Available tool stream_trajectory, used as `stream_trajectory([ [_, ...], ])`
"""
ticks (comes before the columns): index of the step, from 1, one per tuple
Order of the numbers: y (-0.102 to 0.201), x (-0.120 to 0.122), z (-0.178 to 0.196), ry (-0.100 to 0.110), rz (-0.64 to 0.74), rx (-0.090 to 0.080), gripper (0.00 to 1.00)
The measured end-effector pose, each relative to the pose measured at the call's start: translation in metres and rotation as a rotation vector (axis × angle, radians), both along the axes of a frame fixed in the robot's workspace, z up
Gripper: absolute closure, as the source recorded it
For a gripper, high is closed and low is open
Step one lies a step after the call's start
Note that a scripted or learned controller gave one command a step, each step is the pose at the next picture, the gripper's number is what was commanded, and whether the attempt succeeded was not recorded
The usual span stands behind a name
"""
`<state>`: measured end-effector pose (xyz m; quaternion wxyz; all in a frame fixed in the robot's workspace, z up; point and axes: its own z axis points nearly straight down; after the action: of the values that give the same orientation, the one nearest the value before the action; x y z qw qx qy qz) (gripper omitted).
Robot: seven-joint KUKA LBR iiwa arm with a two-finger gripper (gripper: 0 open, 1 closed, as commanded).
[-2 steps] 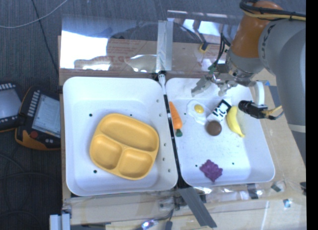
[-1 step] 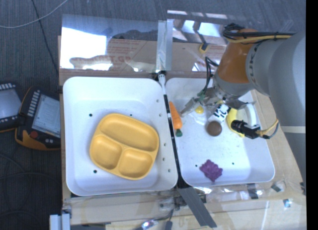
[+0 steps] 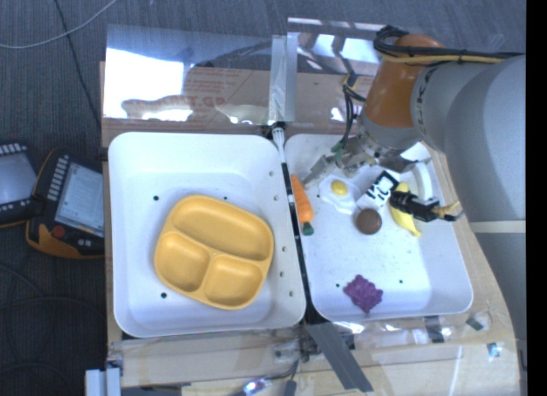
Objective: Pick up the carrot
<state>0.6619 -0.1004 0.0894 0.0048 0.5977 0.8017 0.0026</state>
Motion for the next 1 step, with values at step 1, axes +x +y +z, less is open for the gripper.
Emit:
stream_trajectory([
  [1, -0.0161, 0.0058, 0.0003, 0.021, 0.22, 0.005, 0.0],
])
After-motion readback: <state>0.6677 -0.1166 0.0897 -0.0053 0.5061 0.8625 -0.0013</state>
